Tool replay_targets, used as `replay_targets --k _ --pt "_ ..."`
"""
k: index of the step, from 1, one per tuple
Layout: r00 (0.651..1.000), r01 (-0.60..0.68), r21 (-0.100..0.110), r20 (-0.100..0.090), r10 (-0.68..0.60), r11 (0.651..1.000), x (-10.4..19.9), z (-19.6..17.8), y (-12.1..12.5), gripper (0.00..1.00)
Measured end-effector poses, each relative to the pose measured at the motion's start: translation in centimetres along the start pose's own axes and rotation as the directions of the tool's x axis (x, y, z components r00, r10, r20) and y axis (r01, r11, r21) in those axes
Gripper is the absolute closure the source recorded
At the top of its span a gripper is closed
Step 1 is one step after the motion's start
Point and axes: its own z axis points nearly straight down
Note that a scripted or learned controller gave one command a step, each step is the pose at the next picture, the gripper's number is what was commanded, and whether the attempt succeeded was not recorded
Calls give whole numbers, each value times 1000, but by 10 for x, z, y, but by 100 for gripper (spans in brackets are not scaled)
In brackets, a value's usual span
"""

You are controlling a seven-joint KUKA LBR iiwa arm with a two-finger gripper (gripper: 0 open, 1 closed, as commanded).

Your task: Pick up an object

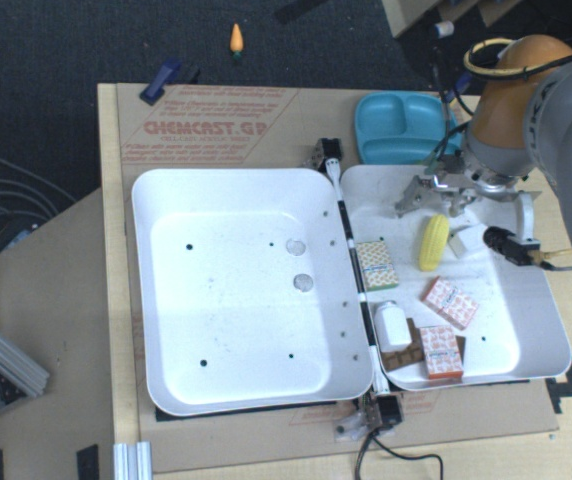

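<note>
Nearest the lens, a small red-and-white printed box (442,352) lies at the right-hand shallow white bin's (538,338) front edge, loose among other pieces dumped for picking. A yellow plastic corn cob (433,241) lies upright mid-bin. Just at its twelve o'clock hangs the gripper (444,196), whose grasp I cannot tell; nothing visibly sits within it.

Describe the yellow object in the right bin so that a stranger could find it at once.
Look in the right bin, the one nearer the arm. In its upper half, just below the gripper, lies the yellow corn cob. It is long and plain yellow, unlike the patterned boxes nearby.
</note>
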Motion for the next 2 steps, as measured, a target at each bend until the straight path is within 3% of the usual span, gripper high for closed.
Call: replay_targets --k 1,2 --pt "1000 0 -2 1 0 1000 0 -10 1 100" --pt "1000 0 -2 1 0 1000 0 -10 0 0"
